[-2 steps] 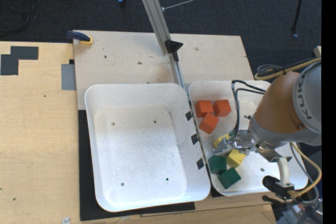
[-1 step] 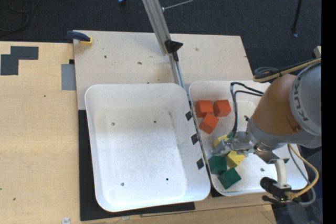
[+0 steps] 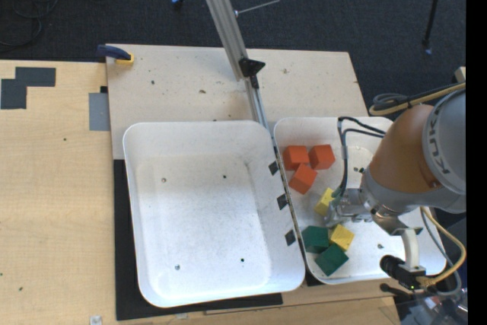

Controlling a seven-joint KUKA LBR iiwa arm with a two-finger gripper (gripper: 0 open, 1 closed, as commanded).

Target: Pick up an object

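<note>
Dark carpet and loose cables at the back; in front, a pale wooden surface [image 3: 183,84] carrying two shallow white bins side by side, with a slanted aluminium strut [image 3: 226,11] running down to the seam between them. In the right bin [image 3: 358,125], all the candidates: three orange blocks [image 3: 303,179] bunched toward the far end, a yellow block [image 3: 326,202] mid-bin, a second yellow block [image 3: 342,237] nearer the front, and two green blocks [image 3: 331,260] touching each other at the front edge.

Grey arm with orange band [image 3: 403,156] reaching in from the right, end effector [image 3: 344,212] low over the middle of the right bin, between the two yellow blocks and just beside both. Cannot tell whether released or clenched; wrist housing hides that part. Nothing visibly grasped.

Likely step: settling on one yellow block and closing on it.

To do it well:
- Commit to a single block; avoid straddling both yellows.
- Prefer the mid-bin yellow block, apart from the greens; the front one sits against a green block and may drag it along.
- Square up to the block's flat faces, not its corners.
- Descend straight, close fully, then lift vertically clear of the bin wall.
- Confirm the catch before travelling; a nudged block may skid toward the left bin [image 3: 152,141] side wall.
</note>
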